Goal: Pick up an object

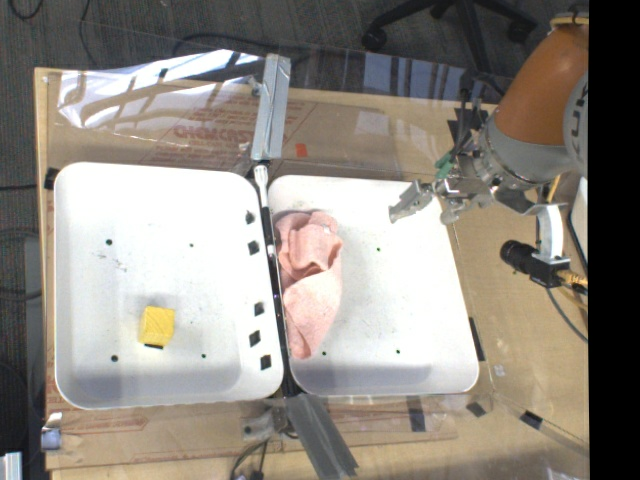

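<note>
The gripper hovers at the right bin's one o'clock corner, too small and blurred to read the fingers. One pink cloth at nine o'clock; one yellow block in left bin.

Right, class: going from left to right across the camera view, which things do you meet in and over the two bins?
Yellow block in the left bin → pink cloth at the left side of the right bin → gripper over that bin's far right corner.
</note>
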Robot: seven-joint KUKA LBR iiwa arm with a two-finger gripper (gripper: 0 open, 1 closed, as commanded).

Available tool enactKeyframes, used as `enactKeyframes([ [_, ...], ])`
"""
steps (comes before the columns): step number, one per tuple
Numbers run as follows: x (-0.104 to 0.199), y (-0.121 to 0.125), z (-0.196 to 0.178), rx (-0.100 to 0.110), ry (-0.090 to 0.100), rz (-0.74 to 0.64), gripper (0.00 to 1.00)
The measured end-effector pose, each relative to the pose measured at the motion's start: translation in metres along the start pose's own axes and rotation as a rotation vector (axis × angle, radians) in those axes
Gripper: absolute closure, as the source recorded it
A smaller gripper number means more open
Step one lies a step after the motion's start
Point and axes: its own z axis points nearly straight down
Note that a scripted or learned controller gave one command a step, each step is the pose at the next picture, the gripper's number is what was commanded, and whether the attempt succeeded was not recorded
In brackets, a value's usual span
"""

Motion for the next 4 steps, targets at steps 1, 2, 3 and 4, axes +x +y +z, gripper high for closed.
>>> enactKeyframes([
  [1, 0.000, 0.044, 0.100, 0.001, 0.000, -0.075, 0.00],
  [2, 0.009, 0.084, 0.085, -0.004, -0.001, 0.067, 0.00],
  [3, 0.087, 0.071, 0.181, -0.001, 0.000, -0.090, 0.00],
  [4, 0.088, 0.071, 0.170, 0.001, 0.000, -0.095, 1.00],
])
